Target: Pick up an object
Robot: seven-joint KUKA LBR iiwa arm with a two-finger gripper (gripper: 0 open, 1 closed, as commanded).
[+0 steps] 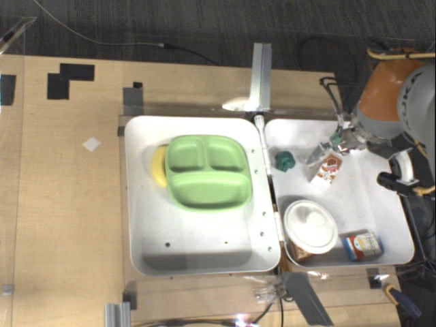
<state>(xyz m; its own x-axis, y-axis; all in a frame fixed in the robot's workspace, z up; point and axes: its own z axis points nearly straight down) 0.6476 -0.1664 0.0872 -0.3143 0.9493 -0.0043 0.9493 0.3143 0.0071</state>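
While a small red-and-white packet [328,169] lay in the right bin [388,216] just below the claw [338,142], whose grip I cannot tell, the wooden table [61,203] met dark carpet [170,12] behind, and the arm [392,104] reached in from the right.

arm [402,104] comes in from the right, orange band up top, wrist angled down-left, gripper [338,142] hanging low at its tip
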